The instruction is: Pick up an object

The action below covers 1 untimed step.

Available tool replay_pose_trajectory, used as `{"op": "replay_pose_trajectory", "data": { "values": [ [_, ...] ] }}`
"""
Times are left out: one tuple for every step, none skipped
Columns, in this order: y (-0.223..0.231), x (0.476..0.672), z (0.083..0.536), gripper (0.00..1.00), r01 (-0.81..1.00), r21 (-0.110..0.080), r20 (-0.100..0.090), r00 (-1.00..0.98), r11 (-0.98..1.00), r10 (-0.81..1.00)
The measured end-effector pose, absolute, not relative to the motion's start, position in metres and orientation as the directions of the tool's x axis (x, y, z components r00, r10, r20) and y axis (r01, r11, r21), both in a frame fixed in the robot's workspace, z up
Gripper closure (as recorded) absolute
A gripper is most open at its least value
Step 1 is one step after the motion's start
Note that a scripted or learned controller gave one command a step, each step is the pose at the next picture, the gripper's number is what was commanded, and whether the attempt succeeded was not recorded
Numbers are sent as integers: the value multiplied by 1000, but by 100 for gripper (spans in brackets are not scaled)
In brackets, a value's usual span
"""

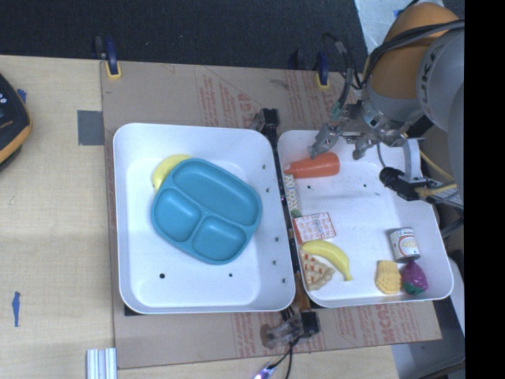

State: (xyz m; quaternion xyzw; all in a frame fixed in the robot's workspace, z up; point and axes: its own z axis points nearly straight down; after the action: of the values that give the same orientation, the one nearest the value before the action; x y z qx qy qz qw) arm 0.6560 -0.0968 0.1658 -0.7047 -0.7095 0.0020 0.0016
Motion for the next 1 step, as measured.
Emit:
{"op": "replay_pose_trajectory", "data": {
  "values": [
    [-98,661,109,0,1000,11,0,-4,4,1000]
  ]
}}
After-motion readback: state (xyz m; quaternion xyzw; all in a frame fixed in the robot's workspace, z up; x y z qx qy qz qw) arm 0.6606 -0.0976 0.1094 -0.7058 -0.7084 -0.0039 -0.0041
